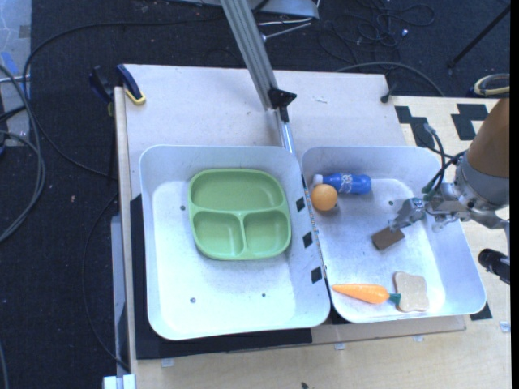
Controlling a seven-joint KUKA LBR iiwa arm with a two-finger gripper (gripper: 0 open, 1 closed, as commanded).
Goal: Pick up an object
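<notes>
A pale wooden bench point(211, 104) under me, dark carpet and loose cables all round it, two shallow white bins side by side on top. Nearest the camera in the right bin point(454, 282) lie a toy carrot point(362, 293) and, just beside its green end, a slice of toy bread point(411, 291). A little further back sits the small brown block point(388, 238) — that looks like my target, lying flat on the bin floor near the middle. My gripper point(408, 213) hangs just above and beside its far corner, coming in from the right; from this slant I cannot tell how the gripper is set, and nothing is visibly held.

The block looks light, stiff and matte, so I judge it should not slip; taking it across its short sides seems the safest hold, since it lies low against the floor.

Further back, an orange ball point(324, 198) rests touching a blue bottle point(344, 185) against the bin's far wall — both round, both likely to roll. The left bin point(162, 298) holds a green divided plate point(240, 214). Beyond the bins a metal pole point(251, 47) slants up across the bare bench, and a yellow-tipped tool point(130, 83) lies at the far left corner.
</notes>
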